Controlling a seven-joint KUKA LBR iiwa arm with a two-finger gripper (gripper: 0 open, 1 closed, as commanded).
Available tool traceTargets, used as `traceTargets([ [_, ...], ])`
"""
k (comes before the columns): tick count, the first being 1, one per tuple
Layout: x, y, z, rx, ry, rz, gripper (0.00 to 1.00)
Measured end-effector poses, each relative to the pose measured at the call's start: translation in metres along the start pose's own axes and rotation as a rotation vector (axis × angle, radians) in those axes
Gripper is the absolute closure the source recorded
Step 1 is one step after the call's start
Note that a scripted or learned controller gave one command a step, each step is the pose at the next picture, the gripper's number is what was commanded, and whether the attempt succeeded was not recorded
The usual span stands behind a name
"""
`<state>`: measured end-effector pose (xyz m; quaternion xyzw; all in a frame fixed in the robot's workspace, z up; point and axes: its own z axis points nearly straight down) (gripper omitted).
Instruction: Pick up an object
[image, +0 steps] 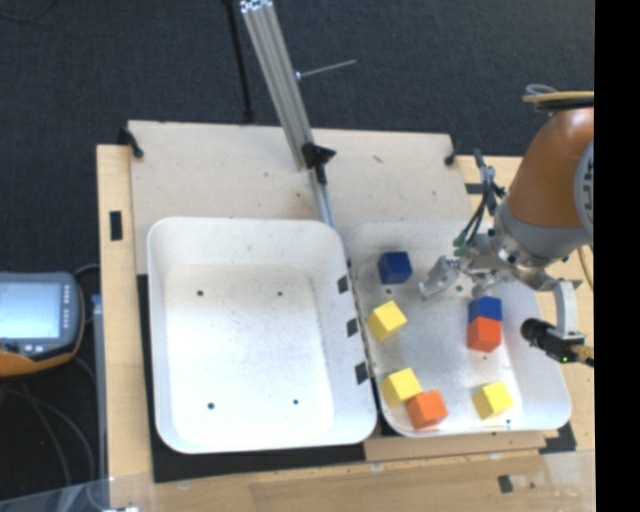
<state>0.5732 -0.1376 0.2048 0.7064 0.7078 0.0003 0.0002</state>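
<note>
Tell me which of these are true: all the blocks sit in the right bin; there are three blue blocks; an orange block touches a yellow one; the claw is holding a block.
All blocks sit in the right bin: true.
Three blue blocks: false; two, one at the back, one beside an orange block.
An orange block touches a yellow block: true.
The gripper holds a block: false; nothing sits between its fingers.

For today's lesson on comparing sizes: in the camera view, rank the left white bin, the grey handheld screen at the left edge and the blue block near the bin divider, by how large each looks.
1. Left white bin, by far the largest.
2. Grey handheld screen.
3. Blue block, the smallest.
</note>
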Motion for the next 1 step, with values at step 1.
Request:
traceTargets([
  [1, -0.0374, -0.069, -0.0647, -0.006, -0.005, 0.006, 0.0],
])
